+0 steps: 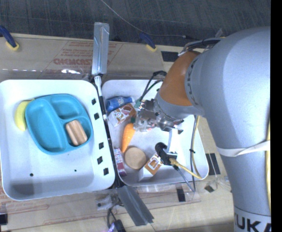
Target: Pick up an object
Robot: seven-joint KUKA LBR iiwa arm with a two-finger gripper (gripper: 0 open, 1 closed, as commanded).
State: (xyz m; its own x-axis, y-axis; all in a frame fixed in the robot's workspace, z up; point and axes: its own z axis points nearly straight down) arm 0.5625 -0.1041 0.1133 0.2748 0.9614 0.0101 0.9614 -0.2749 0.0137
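Over the right bin (202, 170), gripper (143, 120) above carrot (127, 137).

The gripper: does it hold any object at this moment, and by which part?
It cannot be told. The gripper is above the right bin, near the carrot.

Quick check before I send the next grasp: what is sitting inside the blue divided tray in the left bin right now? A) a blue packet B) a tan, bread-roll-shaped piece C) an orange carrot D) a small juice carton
B: the tan, bread-roll-shaped piece lies in the lower right compartment of the blue divided tray, while the carrot is in the right bin beside the end effector.
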